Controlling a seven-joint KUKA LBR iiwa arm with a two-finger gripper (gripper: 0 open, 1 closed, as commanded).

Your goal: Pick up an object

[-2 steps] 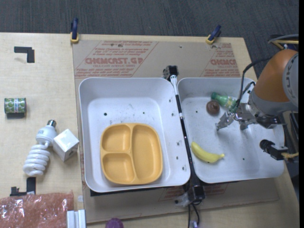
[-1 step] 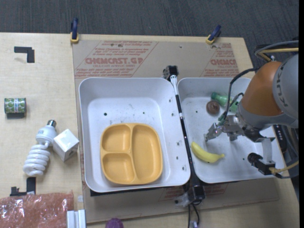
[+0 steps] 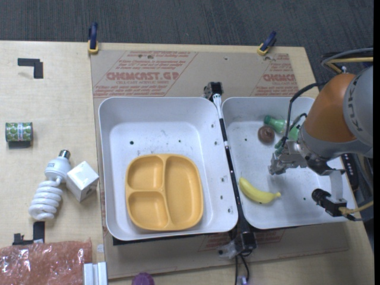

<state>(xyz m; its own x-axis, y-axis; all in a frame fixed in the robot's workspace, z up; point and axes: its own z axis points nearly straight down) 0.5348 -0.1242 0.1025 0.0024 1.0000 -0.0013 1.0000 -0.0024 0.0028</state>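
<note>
Two shallow white bins are sitting side by side on the table, the left bin and the right bin. Nearest the camera, at the table's front left corner, one crinkled pink plastic bag is lying. Just behind it one white spiral light bulb is lying beside one small white cube. One yellow three-compartment plastic plate is resting in the front half of the left bin. One yellow plastic banana is lying in the right bin, toward its front left. The grey arm with its orange band is reaching in from the right, and the gripper is hanging over the right bin; the jaws are blurred and I cannot tell how far open they are standing or whether they are grasping anything. The banana is lying near the jaws, just in front and to the left of them. Behind the jaws one small brown round object and one green object are sitting near each other. Farther left, one small green can is lying on its side.
</note>
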